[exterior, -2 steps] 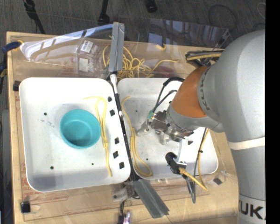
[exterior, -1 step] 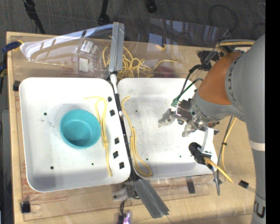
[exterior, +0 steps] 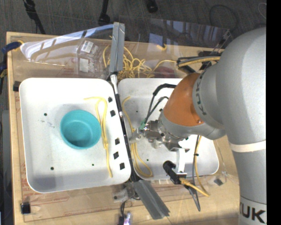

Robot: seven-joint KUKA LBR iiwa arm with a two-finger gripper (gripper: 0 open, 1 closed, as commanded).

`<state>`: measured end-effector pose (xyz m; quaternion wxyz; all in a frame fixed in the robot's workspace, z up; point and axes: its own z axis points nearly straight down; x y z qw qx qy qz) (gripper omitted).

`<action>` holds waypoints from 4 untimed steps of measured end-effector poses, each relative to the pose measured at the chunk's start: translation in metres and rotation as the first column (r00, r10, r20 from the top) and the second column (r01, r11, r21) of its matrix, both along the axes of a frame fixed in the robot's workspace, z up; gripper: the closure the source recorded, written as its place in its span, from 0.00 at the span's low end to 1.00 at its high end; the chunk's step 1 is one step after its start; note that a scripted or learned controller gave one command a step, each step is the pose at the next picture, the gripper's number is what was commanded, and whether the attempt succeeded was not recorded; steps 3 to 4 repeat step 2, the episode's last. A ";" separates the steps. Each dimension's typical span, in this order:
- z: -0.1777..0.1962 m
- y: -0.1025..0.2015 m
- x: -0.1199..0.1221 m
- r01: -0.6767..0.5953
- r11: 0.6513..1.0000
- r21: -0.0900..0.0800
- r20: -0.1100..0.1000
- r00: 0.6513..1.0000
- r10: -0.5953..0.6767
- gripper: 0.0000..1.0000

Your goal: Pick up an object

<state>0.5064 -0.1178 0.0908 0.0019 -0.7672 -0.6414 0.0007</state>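
A teal bowl (exterior: 80, 129) sits upright in the left white bin (exterior: 37, 102), slightly left of the bin's middle. My gripper (exterior: 146, 131) is down inside the right white bin (exterior: 208, 161), near its left wall and apart from the bowl. The orange-banded wrist (exterior: 180, 107) and the grey arm cover most of the right bin's floor, so whatever lies under the gripper is hidden.
Yellow cords (exterior: 103, 121) run along the divider between the bins and into both, with a tangle of them (exterior: 131, 67) behind the bins. A clear plastic sheet (exterior: 70, 50) lies at the back left. A grey bar (exterior: 116, 46) stands above the divider.
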 end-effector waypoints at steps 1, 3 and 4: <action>0.060 -0.026 0.024 0.029 1.000 -0.001 0.000 1.000 -0.029 0.00; 0.001 0.006 -0.030 0.039 0.999 -0.007 0.004 0.999 -0.039 0.00; 0.001 0.006 -0.030 0.039 0.999 -0.007 0.004 0.999 -0.039 0.00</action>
